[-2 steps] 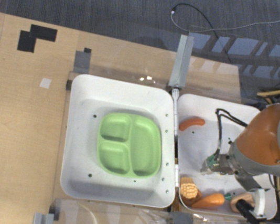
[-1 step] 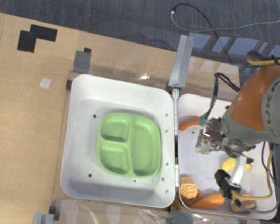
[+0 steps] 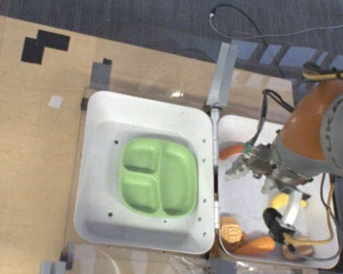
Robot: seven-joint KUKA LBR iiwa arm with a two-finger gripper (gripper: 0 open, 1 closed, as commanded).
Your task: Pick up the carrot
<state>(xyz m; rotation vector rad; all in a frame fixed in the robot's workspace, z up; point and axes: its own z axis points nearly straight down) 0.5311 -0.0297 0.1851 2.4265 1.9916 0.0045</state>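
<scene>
my gripper (image 3: 242,169) hangs over the right bin (image 3: 250,192) (fingers spread, holding nothing), just beside the carrot (image 3: 231,151) at the bin's left wall.

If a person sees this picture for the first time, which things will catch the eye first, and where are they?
The bright green divided plate lies in the middle of the left bin. At the right, the grey arm with its orange band reaches over the right bin, the gripper hanging above it. An orange carrot lies at that bin's near edge beside a tan ridged toy.
</scene>
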